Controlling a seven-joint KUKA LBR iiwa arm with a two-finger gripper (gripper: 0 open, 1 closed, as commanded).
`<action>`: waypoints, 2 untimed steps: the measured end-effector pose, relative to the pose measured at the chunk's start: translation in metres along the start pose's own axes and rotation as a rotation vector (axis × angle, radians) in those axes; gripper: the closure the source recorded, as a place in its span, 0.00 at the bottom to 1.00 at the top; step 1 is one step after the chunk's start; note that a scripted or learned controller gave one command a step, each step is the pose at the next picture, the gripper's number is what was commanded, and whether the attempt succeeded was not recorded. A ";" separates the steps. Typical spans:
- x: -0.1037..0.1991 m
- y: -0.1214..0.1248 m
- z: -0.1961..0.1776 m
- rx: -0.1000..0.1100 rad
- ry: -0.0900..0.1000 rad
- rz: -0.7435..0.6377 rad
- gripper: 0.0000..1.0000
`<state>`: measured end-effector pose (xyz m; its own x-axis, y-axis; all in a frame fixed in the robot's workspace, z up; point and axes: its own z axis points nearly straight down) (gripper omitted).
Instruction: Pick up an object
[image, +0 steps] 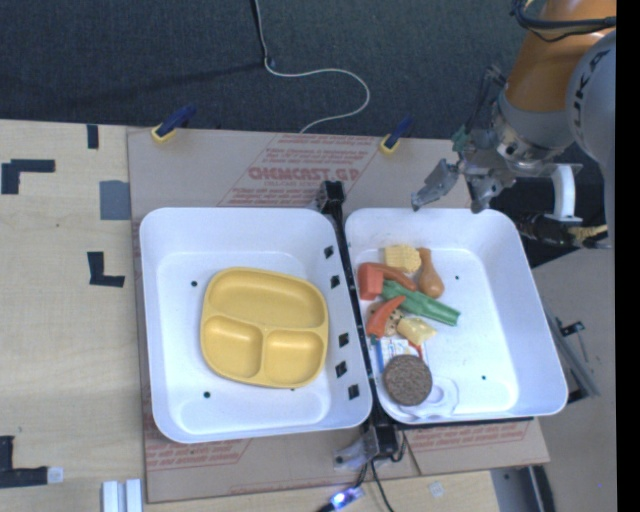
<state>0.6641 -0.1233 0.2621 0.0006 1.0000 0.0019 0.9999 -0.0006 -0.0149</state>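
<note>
Grey metal fingers of the gripper (452, 195) are seen spread apart, with nothing between them, held above the far rim of the right bin (520, 300). Below and nearer the camera, a cluster of toy food is listed against that bin's left wall: a yellow corn cob (402, 257), a brown drumstick (428, 272), an orange carrot (371, 278), a green pea pod (424, 305), a second orange piece (381, 316), a pale yellow piece (415, 329) and a round brown cookie (408, 380). The pieces are packed touching or overlapping. A yellow three-compartment tray (265, 327) is recorded in the left bin (170, 300). A white cable (320, 85) lies beyond the bins.
</note>
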 end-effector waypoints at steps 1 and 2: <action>0.000 0.002 -0.009 -0.014 -0.002 -0.002 0.00; 0.006 -0.001 0.054 -0.009 -0.003 -0.002 0.00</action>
<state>0.6626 -0.1176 0.2080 -0.0017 1.0000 -0.0006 1.0000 0.0017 -0.0063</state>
